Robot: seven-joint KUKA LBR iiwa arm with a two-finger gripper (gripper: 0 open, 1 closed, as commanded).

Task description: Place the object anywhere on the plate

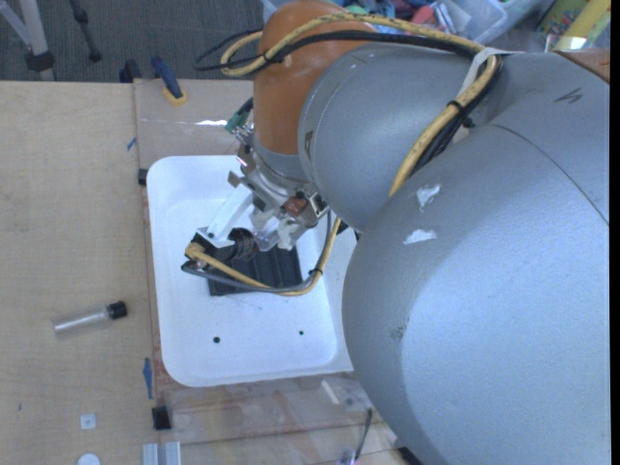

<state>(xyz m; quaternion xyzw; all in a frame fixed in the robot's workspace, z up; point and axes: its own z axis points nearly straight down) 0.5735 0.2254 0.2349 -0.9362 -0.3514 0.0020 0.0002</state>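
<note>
Looking down at the white bin [184, 352], we saw the big grey arm [465, 260] reaching low into it. The gripper [254, 243] hung right over something dark and flat [263, 271] lying in the bin. We could not tell if that dark thing was the plate, the object, or just part of the tool. We also could not tell how the gripper was set or whether it had hold of anything, because the wrist and a yellow cable [291, 291] got in the way. So we judged the job was not done yet, or at least nothing showed it was. The arm hid the other bin and much of the surface [68, 211]. A small tube [89, 318] lay off by itself.
</note>
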